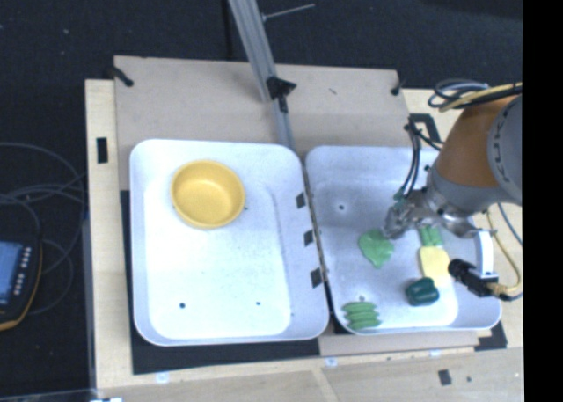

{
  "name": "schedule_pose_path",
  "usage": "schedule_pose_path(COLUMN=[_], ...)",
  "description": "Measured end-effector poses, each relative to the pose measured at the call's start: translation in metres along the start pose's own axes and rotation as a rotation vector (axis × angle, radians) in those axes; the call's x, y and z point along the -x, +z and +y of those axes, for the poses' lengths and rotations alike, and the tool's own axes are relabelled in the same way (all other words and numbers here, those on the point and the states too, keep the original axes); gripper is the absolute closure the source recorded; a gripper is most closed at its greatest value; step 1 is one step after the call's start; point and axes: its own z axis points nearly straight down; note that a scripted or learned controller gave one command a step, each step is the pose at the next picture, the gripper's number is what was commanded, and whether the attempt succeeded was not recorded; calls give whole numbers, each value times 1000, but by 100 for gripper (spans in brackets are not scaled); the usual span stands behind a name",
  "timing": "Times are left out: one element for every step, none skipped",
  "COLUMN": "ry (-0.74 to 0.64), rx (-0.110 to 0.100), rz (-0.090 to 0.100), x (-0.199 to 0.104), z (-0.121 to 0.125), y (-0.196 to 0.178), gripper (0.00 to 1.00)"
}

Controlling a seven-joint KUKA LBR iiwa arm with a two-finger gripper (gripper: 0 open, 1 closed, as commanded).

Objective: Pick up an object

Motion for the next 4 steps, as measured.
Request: schedule_pose_path(ry=[0,0,-1,-6], rx=[1,0,-1,-3], rz=[-1,-1,0,1], x=[7,13,14,-42], z=[1,-1,0,-1], y=[-62,-107,-141,-148], gripper=[100,100,100,100])
